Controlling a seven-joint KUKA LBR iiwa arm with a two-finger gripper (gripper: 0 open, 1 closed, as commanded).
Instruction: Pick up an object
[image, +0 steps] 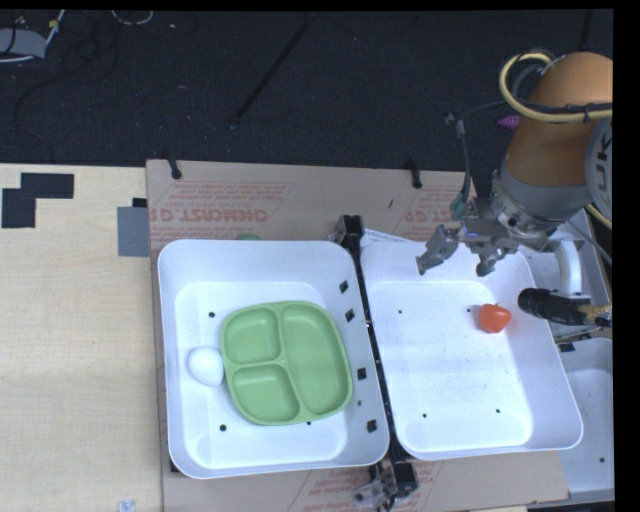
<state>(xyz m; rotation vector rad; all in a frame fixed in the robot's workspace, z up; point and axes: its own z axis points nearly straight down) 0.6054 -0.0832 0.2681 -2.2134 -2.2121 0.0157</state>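
A small red-orange object (493, 318) lies in the right bin (450, 400), near its right wall. My gripper (463, 255) hangs over the far edge of that bin, up and left of the red object, apart from it. Its two grey fingers (433, 251) are spread apart and nothing is between them. In the left bin (190, 440) a green divided plate (285, 360) lies flat, with a white ball (206, 365) touching its left side.
A black divider (362, 340) runs between the two bins. A black cylindrical part (548, 303) sticks in at the right bin's right edge, close to the red object. Brown cardboard (280, 200) lies under and behind the bins.
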